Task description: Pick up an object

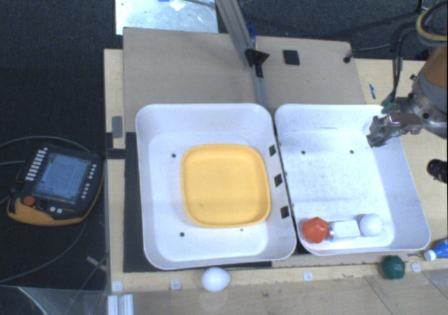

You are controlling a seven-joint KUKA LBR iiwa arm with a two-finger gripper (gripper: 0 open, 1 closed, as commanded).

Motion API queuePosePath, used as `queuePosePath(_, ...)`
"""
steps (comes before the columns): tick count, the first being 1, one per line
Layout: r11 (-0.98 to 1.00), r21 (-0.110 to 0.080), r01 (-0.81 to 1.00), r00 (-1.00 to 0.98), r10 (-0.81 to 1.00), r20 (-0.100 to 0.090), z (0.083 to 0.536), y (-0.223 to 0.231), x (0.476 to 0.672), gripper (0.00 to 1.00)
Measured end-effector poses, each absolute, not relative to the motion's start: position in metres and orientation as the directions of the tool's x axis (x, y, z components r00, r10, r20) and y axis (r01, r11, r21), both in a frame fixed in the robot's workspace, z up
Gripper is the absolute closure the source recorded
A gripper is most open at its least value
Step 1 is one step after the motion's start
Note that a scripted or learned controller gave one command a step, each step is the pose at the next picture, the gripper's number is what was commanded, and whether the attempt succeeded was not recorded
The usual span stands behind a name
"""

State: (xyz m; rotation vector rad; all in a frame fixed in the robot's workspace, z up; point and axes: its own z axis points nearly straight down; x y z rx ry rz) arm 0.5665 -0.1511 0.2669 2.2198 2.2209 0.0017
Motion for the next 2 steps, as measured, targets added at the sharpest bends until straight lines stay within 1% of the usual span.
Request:
queuePosePath(1,0.004,0.0,1.0,-0.004,1.0,0.001,0.252,-0.102,0.556,1.0)
queuePosePath(2,0.005,0.0,1.0,-0.005,1.0,0.001,0.247,-0.049,0.538,1.0)
